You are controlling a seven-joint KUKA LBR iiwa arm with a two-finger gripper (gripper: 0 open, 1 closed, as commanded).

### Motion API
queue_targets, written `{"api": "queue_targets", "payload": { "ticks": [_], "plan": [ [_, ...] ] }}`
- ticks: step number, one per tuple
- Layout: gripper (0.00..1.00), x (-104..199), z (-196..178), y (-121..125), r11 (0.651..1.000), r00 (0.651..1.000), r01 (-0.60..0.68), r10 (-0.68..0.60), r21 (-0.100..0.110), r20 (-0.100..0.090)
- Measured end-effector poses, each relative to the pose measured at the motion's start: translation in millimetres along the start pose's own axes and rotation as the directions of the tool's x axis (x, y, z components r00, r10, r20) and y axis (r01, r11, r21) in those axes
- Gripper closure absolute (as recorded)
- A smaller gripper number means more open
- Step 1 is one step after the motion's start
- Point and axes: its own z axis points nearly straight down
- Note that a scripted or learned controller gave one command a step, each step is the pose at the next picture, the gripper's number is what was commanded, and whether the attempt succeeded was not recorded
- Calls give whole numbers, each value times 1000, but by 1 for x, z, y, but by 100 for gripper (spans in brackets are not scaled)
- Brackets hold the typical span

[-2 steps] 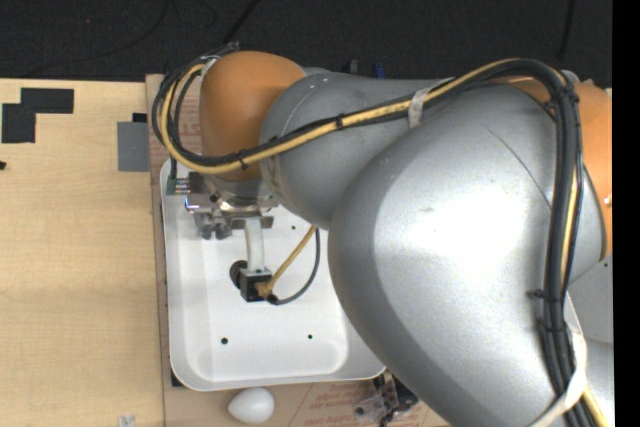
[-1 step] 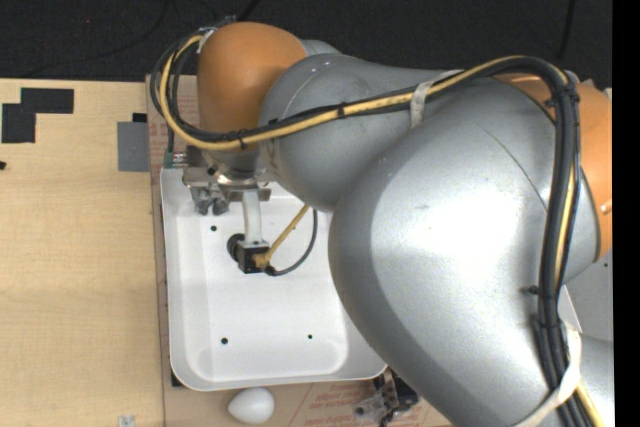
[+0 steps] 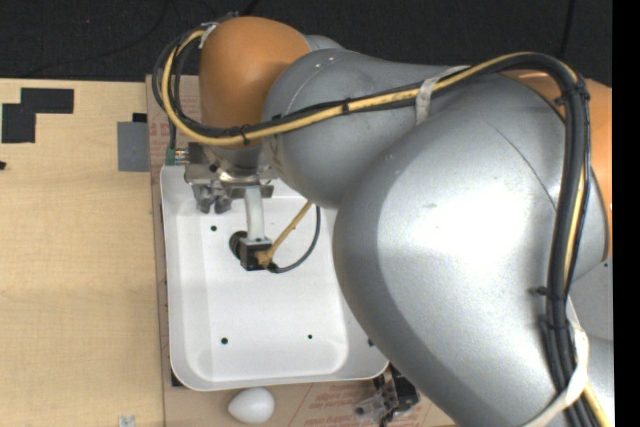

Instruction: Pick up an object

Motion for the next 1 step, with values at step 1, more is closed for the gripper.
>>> {"api": "queue_targets", "payload": {
  "ticks": [1],
  "plan": [
    [100,0,0,0,1000,1000,-2,2,-2,0]
  ]
}}
